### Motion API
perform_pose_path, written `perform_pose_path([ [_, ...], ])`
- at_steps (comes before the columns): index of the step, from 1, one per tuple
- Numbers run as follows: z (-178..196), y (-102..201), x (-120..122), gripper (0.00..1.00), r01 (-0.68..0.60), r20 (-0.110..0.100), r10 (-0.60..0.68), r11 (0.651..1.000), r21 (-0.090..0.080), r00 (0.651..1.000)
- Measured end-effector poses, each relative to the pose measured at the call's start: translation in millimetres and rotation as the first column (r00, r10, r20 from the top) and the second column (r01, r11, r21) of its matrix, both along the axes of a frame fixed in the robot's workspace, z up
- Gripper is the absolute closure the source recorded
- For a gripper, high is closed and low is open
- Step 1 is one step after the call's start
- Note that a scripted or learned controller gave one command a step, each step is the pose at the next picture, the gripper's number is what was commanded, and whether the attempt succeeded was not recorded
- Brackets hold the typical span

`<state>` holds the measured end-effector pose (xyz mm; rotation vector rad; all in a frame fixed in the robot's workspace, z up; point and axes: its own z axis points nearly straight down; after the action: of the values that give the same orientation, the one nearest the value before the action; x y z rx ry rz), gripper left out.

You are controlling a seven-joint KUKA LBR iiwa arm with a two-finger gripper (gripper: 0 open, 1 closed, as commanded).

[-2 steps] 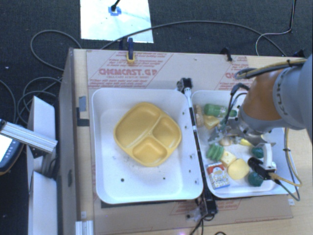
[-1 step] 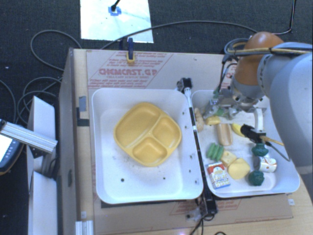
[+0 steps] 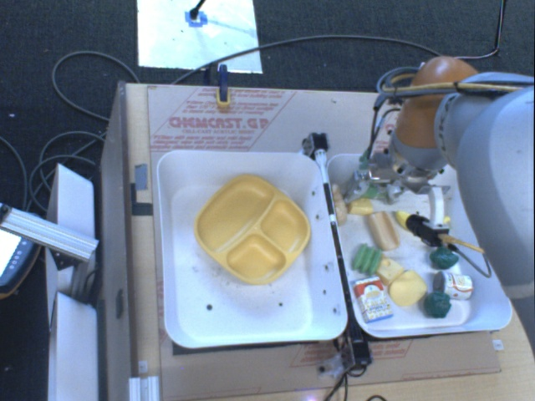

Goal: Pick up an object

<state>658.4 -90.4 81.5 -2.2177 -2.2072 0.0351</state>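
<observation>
The end effector (image 3: 380, 184) hangs at the right bin's (image 3: 493, 307) far left corner, just above a yellow piece (image 3: 361, 209); its opening cannot be told. Left bin (image 3: 180, 249) carries a yellow divided plate (image 3: 252, 228). The cardboard (image 3: 251, 115) at the counter's far edge reads "CHEMCAST".

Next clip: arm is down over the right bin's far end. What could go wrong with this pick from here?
1. The gripper sits low among crowded items; closing near the yellow piece and the tan roll may catch two things or just shove them.
2. It works close to the right bin wall and the divider, so a finger could strike a rim.
</observation>
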Motion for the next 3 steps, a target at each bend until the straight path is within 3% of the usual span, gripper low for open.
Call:
perform_pose_path([
  [1,9,0,-1,1.0,-0.001,-0.006,0.001,1.0,0.002,1.0],
  [2,104,77,-34,1.0,-0.01,0.029,0.009,1.0,0.008,1.0],
  [3,159,-1,-72,1.0,-0.006,0.028,0.006,1.0,0.005,1.0],
])
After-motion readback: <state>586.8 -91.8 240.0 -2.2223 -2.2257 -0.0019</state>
